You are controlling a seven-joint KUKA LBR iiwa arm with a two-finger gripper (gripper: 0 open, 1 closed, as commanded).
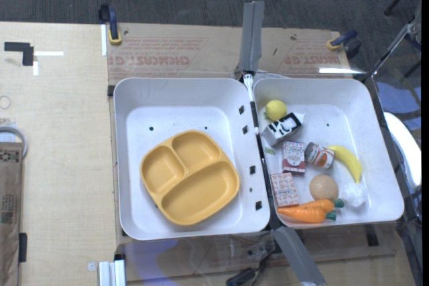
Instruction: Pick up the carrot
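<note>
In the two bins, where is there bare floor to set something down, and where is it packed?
Left bin: bare floor along the far wall and left of the yellow plate. Right bin: bare far-right corner beyond the banana. Crowded: its left and near parts, with lemon, cartons, can and carrot.

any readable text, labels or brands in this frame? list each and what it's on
Red print on the cardboard sheet behind the bins: mirrored or upside down, not legible with confidence.
Black mark on the small white carton: a logo shape, no readable letters.
Two small red-and-white boxes: printing too small to read.
Small can: label blurred.
Brown bag at the left edge: dark print, unreadable.
Carrot, banana, yellow divided plate: no text.
</note>
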